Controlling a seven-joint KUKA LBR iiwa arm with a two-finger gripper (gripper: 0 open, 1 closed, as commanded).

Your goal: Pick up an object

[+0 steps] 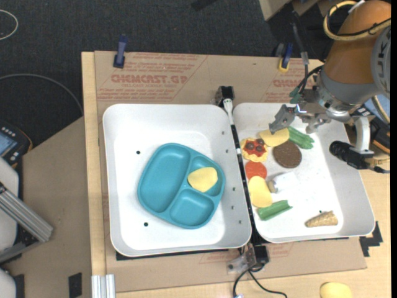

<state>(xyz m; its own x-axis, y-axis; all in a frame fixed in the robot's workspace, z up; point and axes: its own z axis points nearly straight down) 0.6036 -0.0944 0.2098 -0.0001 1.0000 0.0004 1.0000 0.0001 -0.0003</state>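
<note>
The left bin (pixel 118 166) held a teal divided plate (pixel 164 185) with 3 compartments, set at a slant near the bin's middle. A pale yellow toy piece (pixel 203 178) lay in the plate's right-hand compartment, touching the ridge between sections.

Just past the seam between the 2 bins, the right bin (pixel 347 210) carried a cluster of toy food along its left side. A small pizza-like disc with red and dark spots (pixel 254 148) sat near the seam, with a red-orange round slice (pixel 255 169) just below it, then a yellow oval piece (pixel 260 192), and a green bean-shaped piece (pixel 273 210) at the bottom of that row. A brown round patty (pixel 288 155) lay to the right of the spotted disc. Above it a yellow banana-like piece (pixel 274 136) touched a green pepper-like piece (pixel 300 137). Farther right and lower, a tan cone-shaped wedge (pixel 321 219) lay well apart from the others.

The gripper (pixel 302 115) hung over the upper part of the right bin, directly above the yellow and green pieces, with nothing seen between its fingers. Whether the claw was wide or narrow could not be told from this angle.
</note>
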